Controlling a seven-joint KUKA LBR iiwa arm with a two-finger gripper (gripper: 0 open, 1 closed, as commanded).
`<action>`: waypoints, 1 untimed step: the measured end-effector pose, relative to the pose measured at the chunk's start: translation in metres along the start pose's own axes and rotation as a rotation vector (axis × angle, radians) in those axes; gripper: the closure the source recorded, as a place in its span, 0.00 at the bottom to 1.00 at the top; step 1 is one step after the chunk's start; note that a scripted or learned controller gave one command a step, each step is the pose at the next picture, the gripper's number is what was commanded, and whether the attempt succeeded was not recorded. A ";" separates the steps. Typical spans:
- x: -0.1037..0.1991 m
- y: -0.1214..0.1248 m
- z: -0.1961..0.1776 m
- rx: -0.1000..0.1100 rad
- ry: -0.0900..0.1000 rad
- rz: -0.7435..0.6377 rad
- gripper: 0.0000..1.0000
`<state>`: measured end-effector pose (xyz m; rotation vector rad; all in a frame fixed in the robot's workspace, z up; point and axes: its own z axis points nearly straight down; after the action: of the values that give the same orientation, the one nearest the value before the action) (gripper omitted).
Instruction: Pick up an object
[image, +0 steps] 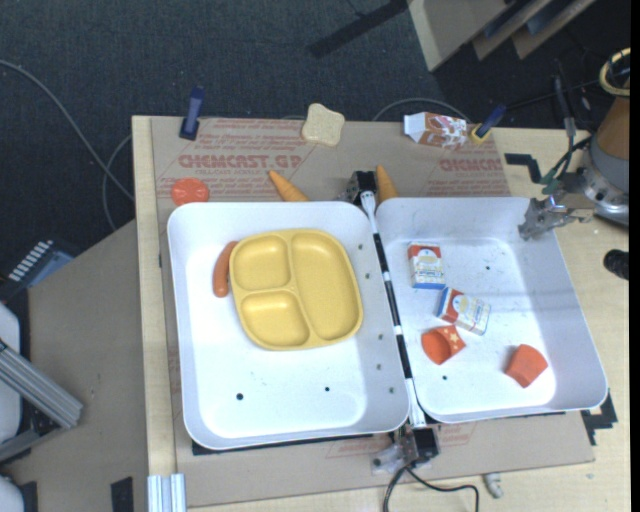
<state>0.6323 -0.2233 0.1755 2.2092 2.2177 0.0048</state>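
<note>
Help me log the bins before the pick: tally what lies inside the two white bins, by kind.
Yellow divided plate: 1
Sausage: 1
Small cartons: 2
Orange-red pieces: 2
Total: 6

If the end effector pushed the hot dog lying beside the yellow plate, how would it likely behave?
The hot dog looks rounded and slim, so it would probably roll or slide on the smooth left bin. It lies close against the yellow divided plate, which may block it rightward. It appears small, so likely light.
</note>
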 end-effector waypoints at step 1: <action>0.000 0.001 -0.010 -0.003 -0.002 -0.001 1.00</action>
<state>0.6331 -0.2234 0.1859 2.2052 2.2161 0.0060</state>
